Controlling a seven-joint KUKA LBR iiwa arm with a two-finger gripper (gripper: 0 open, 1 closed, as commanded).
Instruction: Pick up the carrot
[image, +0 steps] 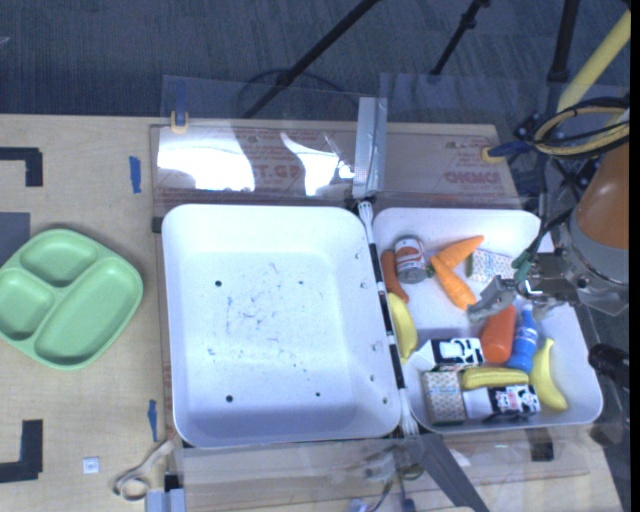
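Observation:
Two orange carrots lie in the right bin (570, 400) near its back. One carrot (461, 250) points toward the back right, and the other carrot (456, 286) lies just in front of it, with their green ends meeting near the can. My gripper (494, 298) hangs over the right bin, just right of the front carrot and above an orange bottle-like item (498, 335). Nothing is visibly held in it. The arm comes in from the right edge.
Crowding the right bin are a small can (408, 260), a red item (391, 275) by the left wall, three bananas (402, 325) (492, 377) (546, 376), a blue bottle (524, 340), cartons (458, 350) and a patterned cup (445, 395). The left bin (270, 310) is beside it. A green divided plate (65, 297) sits far left.

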